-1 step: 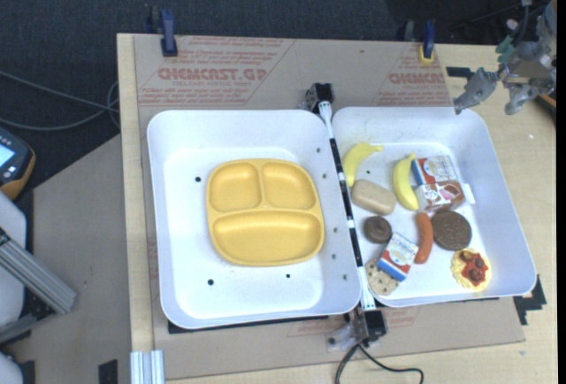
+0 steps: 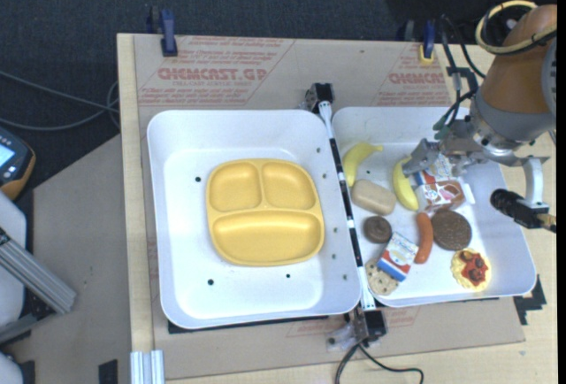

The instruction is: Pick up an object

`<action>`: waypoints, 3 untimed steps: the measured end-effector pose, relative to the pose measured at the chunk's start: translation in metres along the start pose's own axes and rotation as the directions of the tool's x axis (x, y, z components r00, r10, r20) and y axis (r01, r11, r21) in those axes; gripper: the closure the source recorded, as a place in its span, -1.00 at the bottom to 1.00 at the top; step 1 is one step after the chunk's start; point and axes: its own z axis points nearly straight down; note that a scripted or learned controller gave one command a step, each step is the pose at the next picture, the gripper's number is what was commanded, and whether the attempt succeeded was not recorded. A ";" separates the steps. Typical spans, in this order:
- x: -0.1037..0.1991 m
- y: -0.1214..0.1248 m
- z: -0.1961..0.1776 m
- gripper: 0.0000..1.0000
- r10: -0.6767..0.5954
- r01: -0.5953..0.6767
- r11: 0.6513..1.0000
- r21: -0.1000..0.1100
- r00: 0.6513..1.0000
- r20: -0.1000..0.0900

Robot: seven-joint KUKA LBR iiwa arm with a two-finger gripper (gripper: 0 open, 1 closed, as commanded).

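The right bin holds several toy foods. A yellow banana lies at its left, with a tan bread piece and a dark round cookie below it. My gripper hangs low over the bin's upper middle. It is right above a red-and-white packet and beside a second yellow piece. An orange sausage and a brown patty lie just below the packet. I see nothing lifted off the bin floor.
A pizza slice, a small carton and a pale cookie sit near the right bin's front. The left bin holds a yellow divided plate. A black clamp sits where the bins meet.
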 end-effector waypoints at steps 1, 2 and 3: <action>0.022 0.000 0.062 -1.00 -0.001 0.001 1.000 -0.023 1.000 0.012; 0.021 0.002 0.046 1.00 0.002 -0.002 1.000 -0.029 1.000 0.013; 0.092 0.013 -0.041 1.00 -0.008 0.008 1.000 -0.025 1.000 0.005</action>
